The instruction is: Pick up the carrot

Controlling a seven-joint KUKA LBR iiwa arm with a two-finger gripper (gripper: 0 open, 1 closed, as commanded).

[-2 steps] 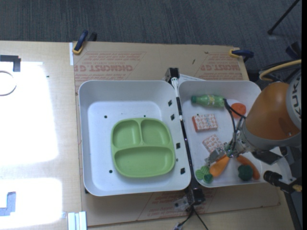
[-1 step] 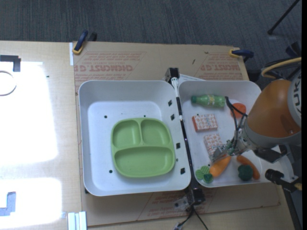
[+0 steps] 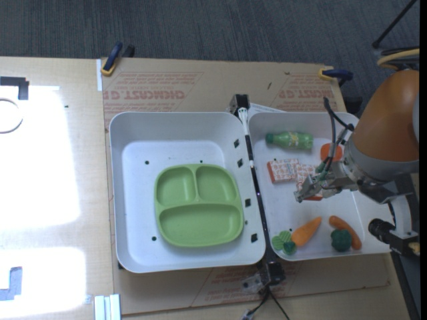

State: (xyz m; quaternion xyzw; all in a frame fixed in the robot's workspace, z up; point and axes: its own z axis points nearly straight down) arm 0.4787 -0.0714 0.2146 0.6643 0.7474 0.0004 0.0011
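An orange carrot (image 3: 307, 232) with a green leafy end lies near the front wall of the right bin (image 3: 280, 122). A second orange carrot-like piece (image 3: 347, 229) with a dark green lump lies just to its right. My gripper (image 3: 309, 192) hovers over the middle of the right bin, behind the carrot and apart from it, next to a red and white box (image 3: 285, 171). Nothing is visibly held.
A green bottle (image 3: 289, 139) lies at the back of the right bin, and a small orange object (image 3: 328, 152) sits partly behind the arm. The left bin (image 3: 133, 132) holds a green divided plate (image 3: 198, 205). Cardboard lies under both bins.
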